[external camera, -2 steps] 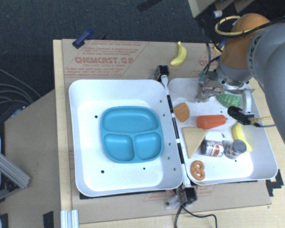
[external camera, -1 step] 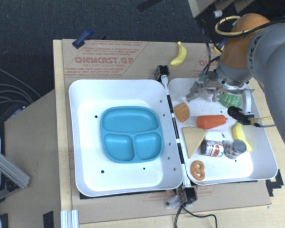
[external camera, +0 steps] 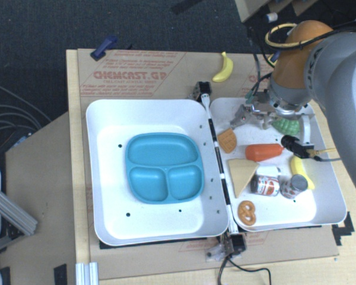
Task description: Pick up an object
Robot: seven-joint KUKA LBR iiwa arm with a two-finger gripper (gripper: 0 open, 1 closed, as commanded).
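Observation:
My gripper [external camera: 253, 116] hangs over the back of the right bin [external camera: 326, 202], under the grey arm with its orange band [external camera: 296, 52]. Its metal fingers [external camera: 238, 117] look spread apart, open, and I see nothing between them. Just right of it lies a green item [external camera: 286, 124], partly under the wrist. In front of it are a round tan cookie [external camera: 226, 140] and an orange carrot [external camera: 264, 152]. Further forward lie a pale wedge [external camera: 240, 176], a red-and-white can [external camera: 265, 186], a grey piece [external camera: 296, 184], a yellow piece [external camera: 298, 167] and a pretzel [external camera: 247, 212].
The left bin [external camera: 107, 206] holds a blue divided plate [external camera: 164, 166]. A yellow banana [external camera: 223, 68] lies on the bench behind the bins. A blue object [external camera: 103, 48] sits at the bench's back left corner. Cables hang near the arm.

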